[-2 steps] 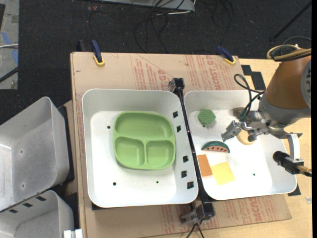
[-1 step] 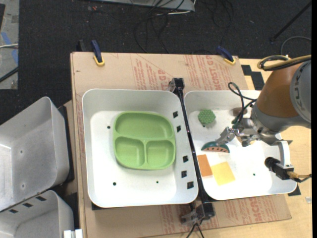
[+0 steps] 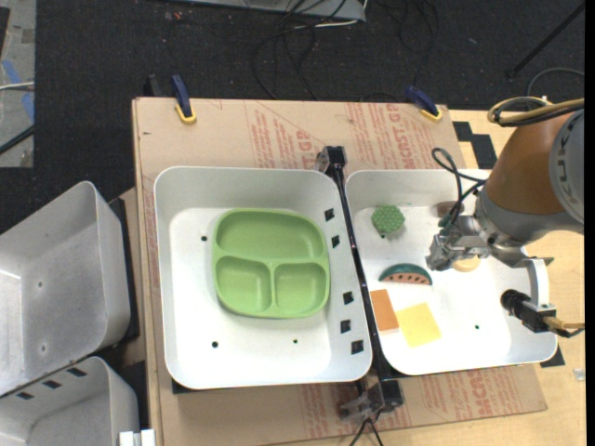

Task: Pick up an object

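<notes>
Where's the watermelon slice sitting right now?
The watermelon slice lies in the right bin, near its middle, just above the orange block and yellow square, below the green ball and left of the gripper.

The hand hangs low in the right bin. Just below it lies a melon slice, rind up. A green ball sits up-left of it. Farther below lie a yellow square and, touching it, an orange block.

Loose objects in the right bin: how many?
4: green ball at the back, watermelon slice mid-bin, orange block and yellow square in front. The gripper may hide another.
</notes>
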